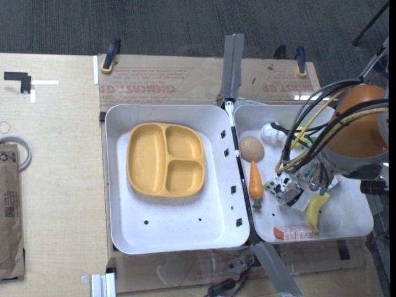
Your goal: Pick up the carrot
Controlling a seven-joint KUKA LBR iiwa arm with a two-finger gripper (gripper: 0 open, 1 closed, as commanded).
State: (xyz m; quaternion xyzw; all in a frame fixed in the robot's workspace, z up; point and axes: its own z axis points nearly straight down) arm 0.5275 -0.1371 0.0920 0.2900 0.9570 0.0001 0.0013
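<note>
While the carrot [255, 179] lies against the right bin's [346, 228] left wall, the tool [286, 190] hovers just right of it, its grip state unclear; a descent there risks striking the banana [317, 209].

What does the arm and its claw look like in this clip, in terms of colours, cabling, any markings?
The arm is grey with a large rounded orange section above the wrist. A bundle of black and yellow cables loops from it down toward the claw, which is a small cluttered assembly of dark and metallic parts. No markings or lettering are legible on it at this resolution.
</note>
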